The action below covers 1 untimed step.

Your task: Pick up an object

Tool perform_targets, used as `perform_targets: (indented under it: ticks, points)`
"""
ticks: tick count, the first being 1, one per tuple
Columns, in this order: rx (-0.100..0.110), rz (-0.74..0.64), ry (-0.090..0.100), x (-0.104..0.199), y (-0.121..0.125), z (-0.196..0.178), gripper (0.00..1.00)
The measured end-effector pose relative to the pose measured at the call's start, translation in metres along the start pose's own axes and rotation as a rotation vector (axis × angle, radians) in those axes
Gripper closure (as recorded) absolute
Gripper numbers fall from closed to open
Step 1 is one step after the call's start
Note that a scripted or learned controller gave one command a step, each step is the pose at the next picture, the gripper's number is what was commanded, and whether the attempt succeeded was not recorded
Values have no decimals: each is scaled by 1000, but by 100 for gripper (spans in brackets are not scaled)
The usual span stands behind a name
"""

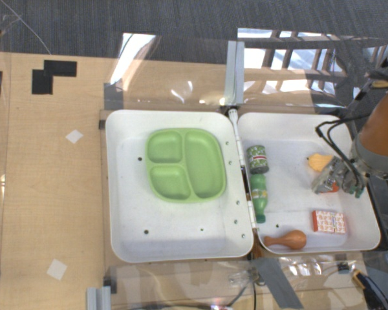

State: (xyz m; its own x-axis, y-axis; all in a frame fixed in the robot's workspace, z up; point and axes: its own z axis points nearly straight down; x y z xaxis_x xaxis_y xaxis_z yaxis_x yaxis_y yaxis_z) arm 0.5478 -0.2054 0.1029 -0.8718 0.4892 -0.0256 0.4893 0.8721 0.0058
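the pick looks only begun: the gripper (pixel 336 178) sits low in the right bin (pixel 284 157), near its right wall, and nothing shows lifted or clearly caught, so the grasp and the raise are judged as left to do. whether the jaws are spread or pressed together cannot be told, since the metal parts there blur together. just beside the gripper, toward the bin's middle, lies a small yellow wedge-like piece (pixel 319 162), the nearest candidate. a flat red and white patterned box (pixel 328 221) rests near the front right corner, a smooth brown pear-shaped gourd (pixel 286 239) lies along the front edge, and a green bottle (pixel 258 197) with a dark labelled can (pixel 257 159) at its top end lies along the divider. the left bin (pixel 129 237) holds a glossy green three-compartment plate (pixel 185 165) with rounded corners. both bins are smooth white plastic on the pale wood-grain table (pixel 45 192).
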Motion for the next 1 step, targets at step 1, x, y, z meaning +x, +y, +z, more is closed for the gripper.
perform_targets:
  ticks: [1]
  points:
    - [6,272,18,63,-2,-81,100]
